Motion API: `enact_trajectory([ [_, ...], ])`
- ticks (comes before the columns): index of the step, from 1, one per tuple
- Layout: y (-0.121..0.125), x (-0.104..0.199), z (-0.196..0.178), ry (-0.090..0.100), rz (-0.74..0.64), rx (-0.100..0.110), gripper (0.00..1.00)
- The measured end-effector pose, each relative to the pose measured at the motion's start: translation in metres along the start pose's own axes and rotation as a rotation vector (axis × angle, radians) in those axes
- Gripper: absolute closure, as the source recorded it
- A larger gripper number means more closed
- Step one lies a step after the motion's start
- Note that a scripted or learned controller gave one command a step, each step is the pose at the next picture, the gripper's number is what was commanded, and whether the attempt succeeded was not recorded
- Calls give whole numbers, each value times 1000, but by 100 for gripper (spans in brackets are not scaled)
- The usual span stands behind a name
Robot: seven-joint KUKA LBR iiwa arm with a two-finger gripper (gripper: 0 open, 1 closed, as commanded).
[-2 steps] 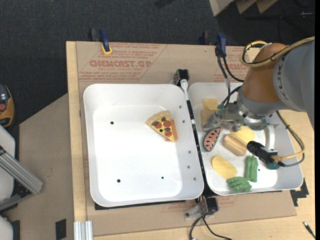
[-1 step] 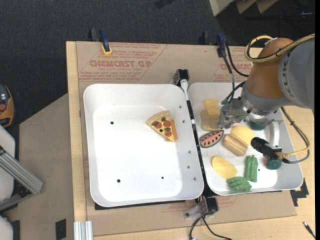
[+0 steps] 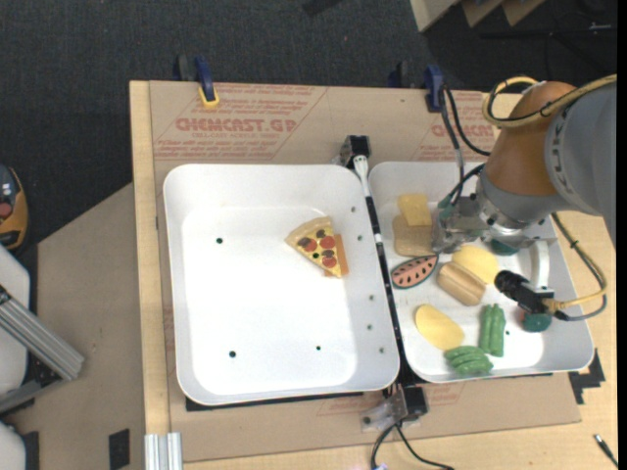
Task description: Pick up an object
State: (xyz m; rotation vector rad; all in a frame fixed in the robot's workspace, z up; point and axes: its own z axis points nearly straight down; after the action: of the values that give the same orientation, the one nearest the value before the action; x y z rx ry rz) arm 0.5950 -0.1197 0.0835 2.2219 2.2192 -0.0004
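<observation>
Where the hand (image 3: 453, 231) dips, grip unreadable: "CHEMCAST GP" in red on the bench board (image 3: 238, 122)

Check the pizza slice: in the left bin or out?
In. The pizza slice lies flat on the floor of the left bin, near its right wall, alone.

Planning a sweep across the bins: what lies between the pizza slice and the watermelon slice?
In the camera view, bare white floor of the left bin, then the bins' adjoining rims, separate the pizza slice from the watermelon slice.
</observation>
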Motion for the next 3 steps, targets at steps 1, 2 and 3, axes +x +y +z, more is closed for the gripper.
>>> enact_trajectory([
  [1,40,12,0,0,-4,41,100],
  [2,19,25,-1,3,0,6,100],
  [3,52,-38,-52,-3,2,-7,100],
])
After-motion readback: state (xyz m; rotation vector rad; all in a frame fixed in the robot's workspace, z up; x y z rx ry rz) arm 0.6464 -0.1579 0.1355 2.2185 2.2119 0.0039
